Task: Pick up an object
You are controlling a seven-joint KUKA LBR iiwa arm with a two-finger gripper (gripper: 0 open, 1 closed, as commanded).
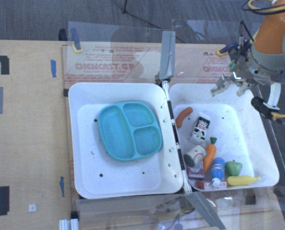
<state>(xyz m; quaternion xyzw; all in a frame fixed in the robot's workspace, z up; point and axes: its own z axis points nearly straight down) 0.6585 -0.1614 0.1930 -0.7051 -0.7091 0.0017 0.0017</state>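
While the gripper [228,84] hangs open and empty above the right bin [245,128], it must next descend onto the carrot [209,155].

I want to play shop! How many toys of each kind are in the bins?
Play foods: 4 (sausage, carrot, green pepper, banana)
Cartons and cups: 2 (cow-print carton, cup)
Blue bottle: 1
Blue tray: 1
Total: 8
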